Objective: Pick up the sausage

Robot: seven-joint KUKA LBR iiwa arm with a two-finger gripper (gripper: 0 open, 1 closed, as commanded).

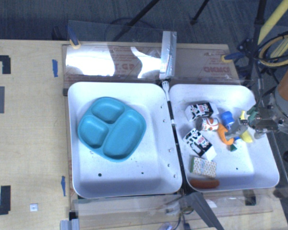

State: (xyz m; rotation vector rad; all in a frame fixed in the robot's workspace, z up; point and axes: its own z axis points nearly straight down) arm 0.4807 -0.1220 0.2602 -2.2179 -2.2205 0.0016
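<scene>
The sausage [204,183] is a reddish-brown link lying along the near wall of the right bin [264,166], just in front of a small patterned packet [204,166]. My gripper [248,122] reaches in from the right and hovers over the far right part of that bin, beside a blue piece [226,118], an orange piece [224,134] and a yellow piece [247,137]. The sausage lies well apart from it, toward the near left of the bin.
The right bin also holds two black-and-white cartons [200,110] [197,140], a red-and-white can [209,123] and a small green bit [233,148]. A blue divided plate [112,128] sits in the left bin [86,176]. A tripod leg [201,211] crosses the near edge.
</scene>
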